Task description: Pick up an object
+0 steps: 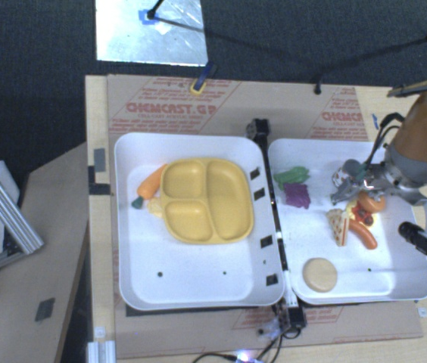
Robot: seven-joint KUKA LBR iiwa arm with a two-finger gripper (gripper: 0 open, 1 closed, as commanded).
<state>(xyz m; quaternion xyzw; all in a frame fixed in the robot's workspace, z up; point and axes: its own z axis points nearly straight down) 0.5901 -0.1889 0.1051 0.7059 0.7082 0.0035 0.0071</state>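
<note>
- In the left bin [130, 278] sat a yellow divided plate [202, 200], with a carrot [151, 181] touching its left edge.
- In the right bin [410, 282], nearest the divider, lay a green leafy piece [292, 175] and just below it a purple piece [297, 195].
- Near that bin's front wall lay a round tan biscuit [320, 274]; it looked light, stiff and flat, best pinched across its edges.
- Further right, a sandwich wedge [338, 226] lay beside a sausage [363, 235]; the sausage seemed smooth and likely to roll, so a hold across its middle would suit it.
- The gripper [350, 181] hung low over this cluster, close by an orange piece [372, 203]; whether its fingers were spread or closed, I cannot tell.
</note>
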